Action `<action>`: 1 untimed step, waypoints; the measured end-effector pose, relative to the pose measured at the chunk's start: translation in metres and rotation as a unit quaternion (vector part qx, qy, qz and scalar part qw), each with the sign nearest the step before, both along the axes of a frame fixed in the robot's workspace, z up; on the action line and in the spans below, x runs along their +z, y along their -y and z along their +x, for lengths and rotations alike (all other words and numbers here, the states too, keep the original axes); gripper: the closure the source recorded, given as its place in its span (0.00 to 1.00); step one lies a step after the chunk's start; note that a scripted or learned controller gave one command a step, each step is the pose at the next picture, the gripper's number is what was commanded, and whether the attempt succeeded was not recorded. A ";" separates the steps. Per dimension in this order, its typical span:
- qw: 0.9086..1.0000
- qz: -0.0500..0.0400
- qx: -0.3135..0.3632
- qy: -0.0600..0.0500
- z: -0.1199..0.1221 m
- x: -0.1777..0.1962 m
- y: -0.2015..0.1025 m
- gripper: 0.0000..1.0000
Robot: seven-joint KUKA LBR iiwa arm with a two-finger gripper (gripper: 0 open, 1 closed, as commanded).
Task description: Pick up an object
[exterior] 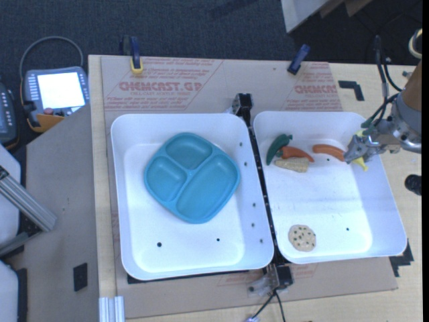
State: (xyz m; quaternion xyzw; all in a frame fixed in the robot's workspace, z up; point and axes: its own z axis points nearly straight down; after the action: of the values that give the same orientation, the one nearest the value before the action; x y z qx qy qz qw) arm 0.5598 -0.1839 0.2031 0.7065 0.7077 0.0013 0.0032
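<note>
Orange against white is what catches my eye first: a small toy sausage (328,151) lies near the far wall of the right bin (375,243), and my gripper (360,150) sits just beside its right end, near the bin's right wall. Whether it is spread or pressed together I cannot tell from this slant. Nothing shows between it, so I count nothing as held. Just left of the sausage are a carrot (295,153) with a green top (277,146), and a pale wedge (293,166) touching the carrot's near side; a cookie (302,237) lies well apart toward the near edge. The left bin (127,180) bears a blue divided plate (192,177). I'd judge the sausage the likely target — light, probably hard smooth plastic, rounded, so apt to roll or squirt out of a pinch. I'd take it across its middle, square to its length, pressing low so it cannot slip — the carrot cluster is near enough to nudge.
</note>
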 end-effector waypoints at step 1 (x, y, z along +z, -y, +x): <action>1.000 0.000 0.000 0.001 -0.002 0.061 -0.007 1.00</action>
State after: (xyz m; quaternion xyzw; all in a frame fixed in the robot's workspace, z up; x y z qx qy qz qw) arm 0.5578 -0.1773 0.2640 0.7063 0.7079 0.0016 0.0040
